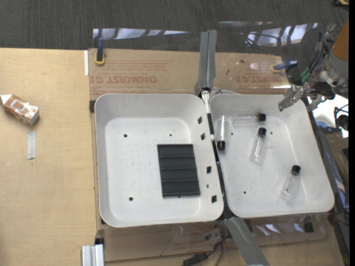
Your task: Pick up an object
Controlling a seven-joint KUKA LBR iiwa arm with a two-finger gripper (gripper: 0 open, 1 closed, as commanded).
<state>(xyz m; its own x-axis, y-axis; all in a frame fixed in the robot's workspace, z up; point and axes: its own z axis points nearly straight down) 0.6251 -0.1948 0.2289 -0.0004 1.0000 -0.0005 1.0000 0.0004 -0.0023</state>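
Camera view: gripper (292,97), its grip unreadable, hovers at the right bin's (316,148) one o'clock corner; approach pending, descent toward vials (258,147) next.

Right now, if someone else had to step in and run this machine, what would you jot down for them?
Gripper: at the far right corner of the right bin, above its rim, holding nothing that I can see; I cannot tell its finger state.
Right bin: four clear vials with black caps, one along the left wall, one near the back, one in the middle, one toward the front right.
Left bin: a black ribbed block.
Done: nothing picked yet.
Left: lower onto one object, grasp, lift.
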